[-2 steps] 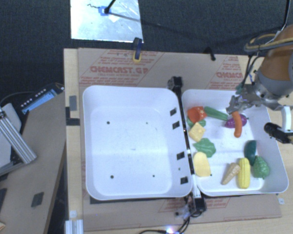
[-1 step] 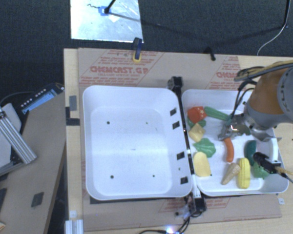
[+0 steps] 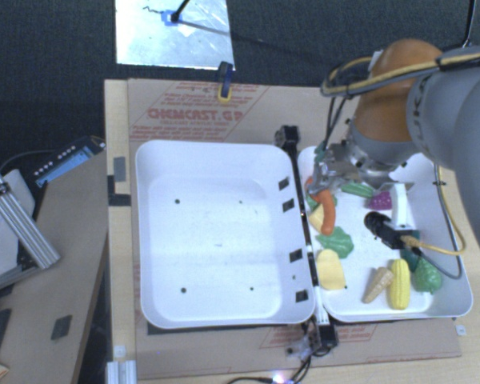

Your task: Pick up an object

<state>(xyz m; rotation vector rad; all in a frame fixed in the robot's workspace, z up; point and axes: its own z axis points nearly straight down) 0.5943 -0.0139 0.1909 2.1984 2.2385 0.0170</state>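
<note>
The orange toy carrot lies in the right bin near its left wall, long axis running up-down, directly under the gripper; finger state cannot be told. Green broccoli touches its lower end, a yellow piece just beyond, corn well apart.

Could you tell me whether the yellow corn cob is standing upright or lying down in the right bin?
Lying down. The corn cob rests lengthwise on the floor of the right bin, beside the cone.
</note>
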